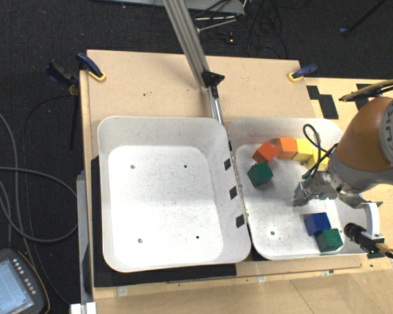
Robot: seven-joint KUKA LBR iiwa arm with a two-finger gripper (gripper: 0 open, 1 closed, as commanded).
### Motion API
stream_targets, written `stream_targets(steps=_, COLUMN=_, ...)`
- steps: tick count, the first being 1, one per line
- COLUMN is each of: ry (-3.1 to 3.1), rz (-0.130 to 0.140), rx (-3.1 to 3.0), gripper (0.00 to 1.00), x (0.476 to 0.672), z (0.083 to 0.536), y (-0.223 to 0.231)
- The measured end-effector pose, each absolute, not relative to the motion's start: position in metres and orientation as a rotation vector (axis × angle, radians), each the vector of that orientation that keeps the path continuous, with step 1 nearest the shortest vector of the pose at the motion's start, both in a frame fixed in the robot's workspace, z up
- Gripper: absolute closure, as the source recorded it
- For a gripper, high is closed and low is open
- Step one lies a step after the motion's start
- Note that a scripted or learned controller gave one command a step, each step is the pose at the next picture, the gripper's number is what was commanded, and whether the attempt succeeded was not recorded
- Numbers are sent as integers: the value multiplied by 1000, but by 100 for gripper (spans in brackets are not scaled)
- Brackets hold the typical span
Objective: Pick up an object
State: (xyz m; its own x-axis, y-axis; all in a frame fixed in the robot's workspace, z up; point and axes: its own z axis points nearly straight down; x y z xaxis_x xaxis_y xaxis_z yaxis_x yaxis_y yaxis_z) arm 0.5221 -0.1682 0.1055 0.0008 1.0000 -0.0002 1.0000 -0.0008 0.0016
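— Two bins sit on the worktop (150,84). Which step is this?
— Reaching, I judge: the tool (306,193) hangs low in the right bin (275,241), above the blue block (316,222); open or closed, I cannot tell.
— Next?
— Lower onto one block. Green blocks (260,174), orange and yellow ones lie there too.

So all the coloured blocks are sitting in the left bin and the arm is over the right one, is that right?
Not quite. The camera view shows the coloured blocks, such as the orange block, a green block and the blue block, in the right bin, not the left bin. The arm is indeed over the right one, its gripper low among the blocks.
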Motion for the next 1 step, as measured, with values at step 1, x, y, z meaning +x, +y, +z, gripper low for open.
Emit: stream_targets(steps=1, ry=2217, rz=4, rx=2216, gripper=100, x=519, z=166, y=-174)
